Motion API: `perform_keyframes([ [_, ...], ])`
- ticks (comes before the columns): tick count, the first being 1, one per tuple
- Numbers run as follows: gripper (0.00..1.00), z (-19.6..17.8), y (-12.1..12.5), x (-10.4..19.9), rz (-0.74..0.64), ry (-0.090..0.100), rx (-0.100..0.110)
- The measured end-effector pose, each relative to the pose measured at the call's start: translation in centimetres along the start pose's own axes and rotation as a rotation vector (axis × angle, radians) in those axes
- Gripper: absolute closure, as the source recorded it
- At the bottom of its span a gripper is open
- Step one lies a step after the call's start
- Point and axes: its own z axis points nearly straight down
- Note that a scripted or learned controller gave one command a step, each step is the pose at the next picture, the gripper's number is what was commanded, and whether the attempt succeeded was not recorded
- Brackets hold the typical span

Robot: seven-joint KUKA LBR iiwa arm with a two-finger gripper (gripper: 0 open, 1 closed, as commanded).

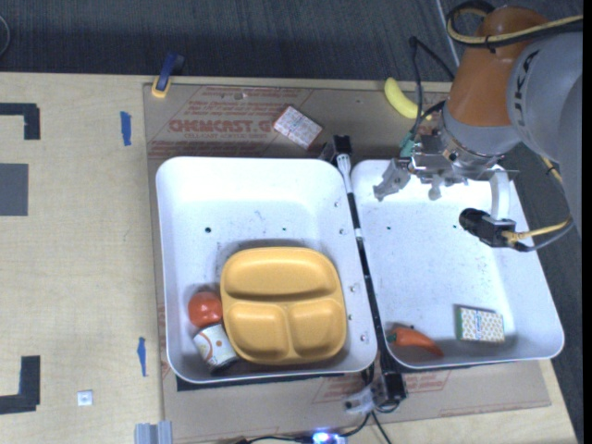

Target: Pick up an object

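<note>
Gripper (435, 181) hovering with fingers spread, empty, over right bin's (541, 289) far edge; small patterned block (479, 323), likely light and rigid, lying near the front corner.

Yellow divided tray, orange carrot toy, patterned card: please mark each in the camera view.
Yellow divided tray (282, 302), camera view, central ridge between its compartments.
Orange carrot toy (413, 339), camera view, middle of its body.
Patterned card (479, 323), camera view, centre of its face.

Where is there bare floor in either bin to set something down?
Right bin: wide bare floor between the pincer and the carrot and patterned card. Left bin: bare strip behind the yellow tray; its near-left corner is crowded with a tomato and ball.
</note>
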Motion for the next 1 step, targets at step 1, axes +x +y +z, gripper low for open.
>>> perform_keyframes([
  [1,0.0,9.92,-1.05,-4.48,0.001,0.0,-0.001],
])
